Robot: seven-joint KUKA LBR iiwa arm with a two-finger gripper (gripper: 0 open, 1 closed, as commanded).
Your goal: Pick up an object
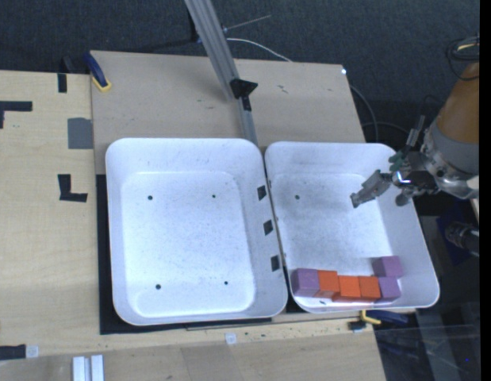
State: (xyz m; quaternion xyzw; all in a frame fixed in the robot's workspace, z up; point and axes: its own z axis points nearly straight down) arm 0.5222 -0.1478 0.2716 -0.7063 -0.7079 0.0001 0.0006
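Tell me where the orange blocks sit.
The orange blocks lie along the right white bin's near wall, between purple blocks.

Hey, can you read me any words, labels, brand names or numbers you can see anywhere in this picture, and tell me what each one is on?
None can be read.
Right bin: the purple blocks and orange blocks along its near wall have plain faces.
Left bin: only small dark dots, no lettering.
Bench: black tape pieces and a grey patch form shapes, not letters.
Pincer: no marking is legible.
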